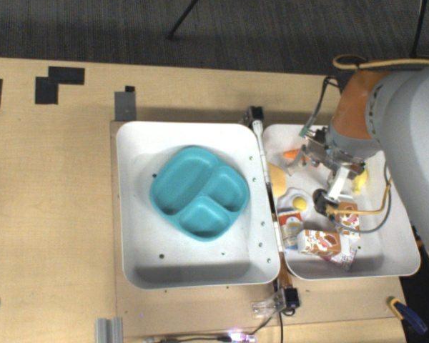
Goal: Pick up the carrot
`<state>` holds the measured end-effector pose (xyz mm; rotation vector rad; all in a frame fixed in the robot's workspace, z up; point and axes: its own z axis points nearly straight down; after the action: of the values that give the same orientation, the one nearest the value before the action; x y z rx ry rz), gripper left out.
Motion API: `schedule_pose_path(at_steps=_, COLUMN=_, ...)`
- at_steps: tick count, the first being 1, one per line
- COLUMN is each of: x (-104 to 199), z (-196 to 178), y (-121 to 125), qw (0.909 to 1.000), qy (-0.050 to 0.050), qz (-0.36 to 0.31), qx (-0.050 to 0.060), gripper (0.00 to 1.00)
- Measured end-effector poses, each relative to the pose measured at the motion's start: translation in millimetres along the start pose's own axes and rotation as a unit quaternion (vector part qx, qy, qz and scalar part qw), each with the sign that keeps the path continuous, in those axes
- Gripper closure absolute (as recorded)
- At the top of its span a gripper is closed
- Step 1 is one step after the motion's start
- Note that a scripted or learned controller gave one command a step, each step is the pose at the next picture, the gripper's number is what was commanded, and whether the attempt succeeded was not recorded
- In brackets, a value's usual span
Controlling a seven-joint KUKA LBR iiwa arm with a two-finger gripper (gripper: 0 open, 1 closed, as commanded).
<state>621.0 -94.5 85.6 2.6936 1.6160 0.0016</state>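
Observation:
The carrot [291, 153] is a small orange piece lying near the back left of the right bin [397, 263]. My gripper [307, 156] hangs low over that bin's back part, with its tip right beside the carrot on the carrot's right. Whether it touches the carrot is unclear, as the gripper body covers that spot. The grey arm with its orange band [354, 109] reaches in from the right above the bin.
The right bin also holds a yellow-orange piece [278, 178] by its left wall, a yellow thing [358, 181], a round yellow and white item [297, 204] and red and white packets [323, 244]. A teal divided plate [199, 191] lies in the left bin [139, 263].

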Motion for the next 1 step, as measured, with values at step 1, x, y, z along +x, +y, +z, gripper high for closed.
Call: schedule_pose_path(at_steps=1, x=27.3, z=2.2, y=31.4, qw=0.9933, qy=-0.01, qz=0.112, qx=0.024, gripper=0.0)
